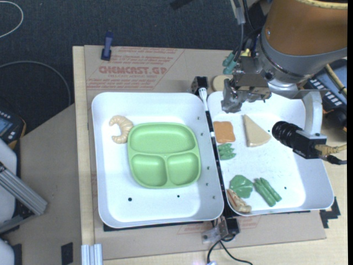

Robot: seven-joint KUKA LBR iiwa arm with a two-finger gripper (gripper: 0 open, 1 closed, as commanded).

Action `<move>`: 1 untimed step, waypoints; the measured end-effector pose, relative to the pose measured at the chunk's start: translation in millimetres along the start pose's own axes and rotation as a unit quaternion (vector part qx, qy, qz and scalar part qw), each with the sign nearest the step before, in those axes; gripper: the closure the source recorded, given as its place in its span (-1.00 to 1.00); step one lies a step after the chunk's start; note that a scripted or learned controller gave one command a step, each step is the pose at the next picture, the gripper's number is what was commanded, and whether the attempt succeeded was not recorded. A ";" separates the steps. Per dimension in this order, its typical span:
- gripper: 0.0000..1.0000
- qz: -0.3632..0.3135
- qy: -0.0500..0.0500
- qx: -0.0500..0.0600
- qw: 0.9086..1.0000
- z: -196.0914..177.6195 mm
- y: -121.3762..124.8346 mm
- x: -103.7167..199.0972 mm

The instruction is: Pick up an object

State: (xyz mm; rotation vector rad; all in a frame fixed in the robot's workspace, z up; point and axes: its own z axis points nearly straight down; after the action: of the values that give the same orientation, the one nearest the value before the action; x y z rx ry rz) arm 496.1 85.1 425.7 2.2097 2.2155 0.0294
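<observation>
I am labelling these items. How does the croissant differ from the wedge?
The croissant is curved and pale tan; the wedge is triangular with straight edges. The croissant lies in the left bin beside the green tray; the wedge lies in the right bin.

The single camera is fixed above the tabletop [83, 148] and looks down at a slant, near enough that the two white bins, the left bin [105, 164] and the right bin [309, 186], lie side by side across most of the frame. The arm [309, 32] enters from the upper right, looming large close to the lens, and dark floor [55, 15] lies beyond the far edge.
</observation>
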 end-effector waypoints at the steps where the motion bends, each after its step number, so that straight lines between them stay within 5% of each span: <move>1: 1.00 0.001 -0.002 0.009 1.000 -0.6 -1.3 -0.2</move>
State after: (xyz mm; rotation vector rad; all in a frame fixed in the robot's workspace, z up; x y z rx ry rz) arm 494.9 84.9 426.2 2.2189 2.2198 0.0050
